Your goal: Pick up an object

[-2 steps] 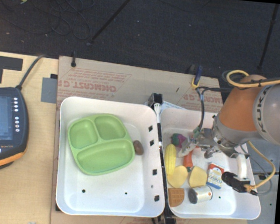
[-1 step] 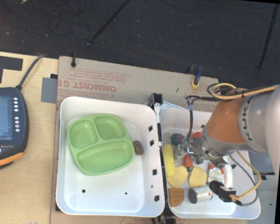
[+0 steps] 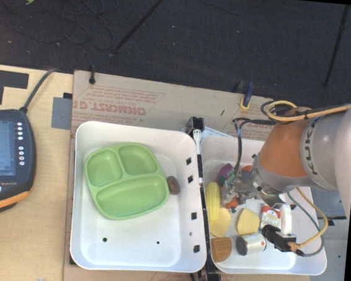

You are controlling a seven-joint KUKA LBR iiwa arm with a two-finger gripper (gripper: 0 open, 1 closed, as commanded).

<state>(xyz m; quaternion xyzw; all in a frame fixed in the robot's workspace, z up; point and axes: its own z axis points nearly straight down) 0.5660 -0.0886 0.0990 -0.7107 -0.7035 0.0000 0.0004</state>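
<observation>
My end effector (image 3: 238, 188) hangs low in the right bin (image 3: 312, 260), near its left wall, over the pile of small things there. My own wrist hides its tip, so I cannot tell how it is set or whether it has anything. The nearest thing to take is the yellow banana (image 3: 212, 197), lying just to the left of my end effector, against the bin's left wall, its long axis running from the bin's far edge toward its near edge. A pale yellow block (image 3: 248, 223) lies just nearer the bin's near edge.
</observation>
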